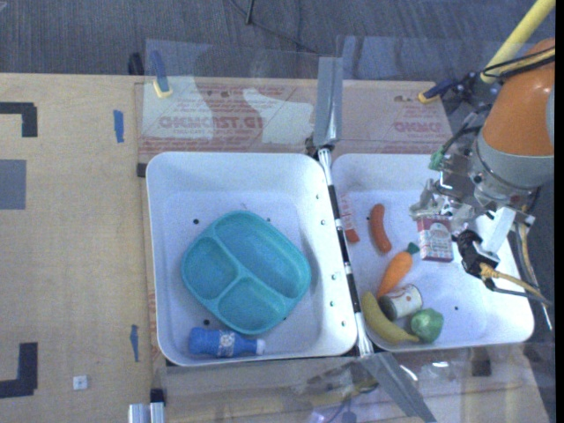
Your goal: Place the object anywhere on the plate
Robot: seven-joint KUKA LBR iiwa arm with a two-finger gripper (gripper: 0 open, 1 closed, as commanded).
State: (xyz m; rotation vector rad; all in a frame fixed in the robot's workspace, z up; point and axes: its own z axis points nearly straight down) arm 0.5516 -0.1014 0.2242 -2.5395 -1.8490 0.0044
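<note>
Gripper [438, 208] over right bin [507, 320], right above small red-white carton [434, 239]; can't tell jaws' state. Teal plate [246, 272] sits in left bin [229, 179], blue bottle [224, 344] just beside it.

Blue bottle [225, 344] in left bin [167, 183] — banana [384, 321], carrot [397, 272], sausage [380, 228] in right.

Plate [247, 272] (teal) in left bin [167, 201]

Even, fairly bright overhead light washes both white bins [167, 183] nearly flat with only soft shadows, glare streaks the clear sheet [238, 104] behind them, and the whole picture is slightly soft and grainy.
</note>
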